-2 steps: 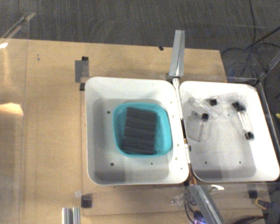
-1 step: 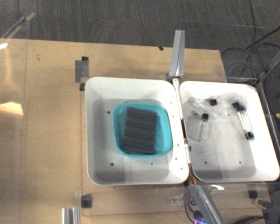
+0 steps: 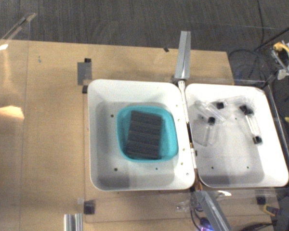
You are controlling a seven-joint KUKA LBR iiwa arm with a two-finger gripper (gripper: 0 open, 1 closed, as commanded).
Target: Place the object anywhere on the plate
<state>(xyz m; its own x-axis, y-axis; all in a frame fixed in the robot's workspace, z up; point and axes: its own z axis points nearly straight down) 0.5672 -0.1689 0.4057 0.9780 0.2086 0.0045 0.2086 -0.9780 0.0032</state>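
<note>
Block [image 3: 144,134] flat on teal plate [image 3: 170,129]

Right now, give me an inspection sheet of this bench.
Surface: wooden bench bearing two white bins side by side, left bin and right bin.
Job's things: teal plate in the left bin; a dark ribbed block already lies on it, inside the rim.
Clutter: several clear vials with black caps scattered in the right bin.
Gripper: nothing seen.
Cables: dark cables on the floor beyond the right bin; more wires at the lower edge.
Surroundings: grey carpet behind the bench; a metal post between the bins at the far side; small black fixtures on the bench.
</note>
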